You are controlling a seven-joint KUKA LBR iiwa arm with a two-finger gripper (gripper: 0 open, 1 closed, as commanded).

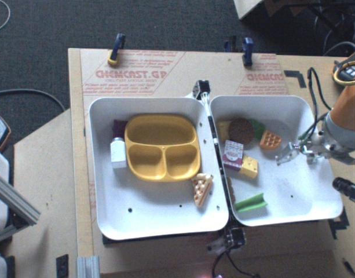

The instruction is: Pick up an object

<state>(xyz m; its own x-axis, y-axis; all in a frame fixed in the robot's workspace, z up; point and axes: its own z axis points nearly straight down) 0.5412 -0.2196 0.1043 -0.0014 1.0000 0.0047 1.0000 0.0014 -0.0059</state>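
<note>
Showing the scene: two white bins side by side on the counter (165, 68), with the arm (344, 117) entering from the right.
Left bin (102, 172): carries a yellow divided tray (161, 146) at its centre, a small white bottle (118, 153) just left of the tray, and a pie-slice toy (201, 189) near the tray's right near corner.
Right bin (307, 196): carries the candidates for picking, clustered toward its left half so the right half serves as approach room.
Candidates: a brown round patty (241, 130), a waffle piece (270, 139), a maroon carton (233, 153), a yellow cheese block (249, 167) touching the carton, and a green strip (250, 202) near the front wall.
Hand (293, 153): low over the right bin, pointing left toward the waffle piece; nothing lies between its prongs, which look spread, so it reads as released.
Stage (judgement): approach, with no grasp yet made.
Nearest target (judgement): the waffle piece, just left of the hand.
</note>
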